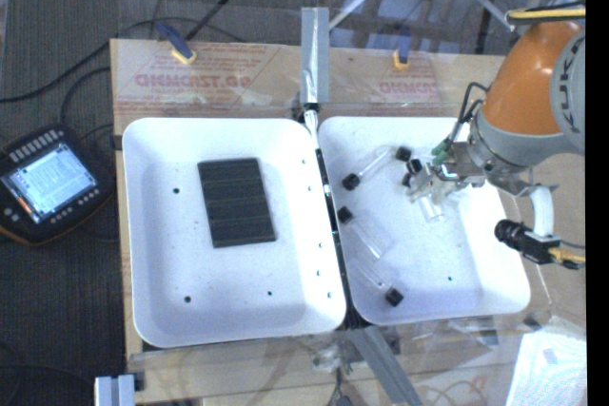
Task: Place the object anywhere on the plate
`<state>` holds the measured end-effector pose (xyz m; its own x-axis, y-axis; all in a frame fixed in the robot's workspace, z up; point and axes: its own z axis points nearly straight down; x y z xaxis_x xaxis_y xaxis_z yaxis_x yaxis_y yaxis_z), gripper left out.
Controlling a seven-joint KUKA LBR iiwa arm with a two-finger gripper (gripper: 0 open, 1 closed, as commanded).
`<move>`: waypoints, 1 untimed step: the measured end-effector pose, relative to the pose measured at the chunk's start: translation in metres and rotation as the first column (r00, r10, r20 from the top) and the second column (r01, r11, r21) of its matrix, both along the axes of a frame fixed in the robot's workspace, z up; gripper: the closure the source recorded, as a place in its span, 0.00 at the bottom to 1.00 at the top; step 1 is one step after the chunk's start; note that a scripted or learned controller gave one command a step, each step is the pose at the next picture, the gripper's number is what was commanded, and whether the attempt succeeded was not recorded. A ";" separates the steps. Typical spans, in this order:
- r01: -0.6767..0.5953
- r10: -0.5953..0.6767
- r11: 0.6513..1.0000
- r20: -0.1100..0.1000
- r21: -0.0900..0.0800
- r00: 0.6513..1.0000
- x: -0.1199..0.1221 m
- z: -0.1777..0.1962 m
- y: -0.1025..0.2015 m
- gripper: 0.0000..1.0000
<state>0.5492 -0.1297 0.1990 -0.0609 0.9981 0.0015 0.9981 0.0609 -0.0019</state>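
Task barely begun, by the look. Dark ribbed rectangular plate (237, 202) flat in left bin (152, 299), matte, nothing on it. Clear plastic tubes with black caps (365, 168) scattered in right bin (476, 295), see-through and hard to trace against glossy white; likely slippery, apt to roll. Pincer (430, 183) low over upper part of right bin, among tubes; open or clamped, cannot tell. No tube plainly seen in its grip. Left to do: secure one tube, carry across divider, set down on plate.
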 end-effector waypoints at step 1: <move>0.083 -0.083 0.997 -0.001 -0.002 0.997 0.001 0.052 0.102 1.00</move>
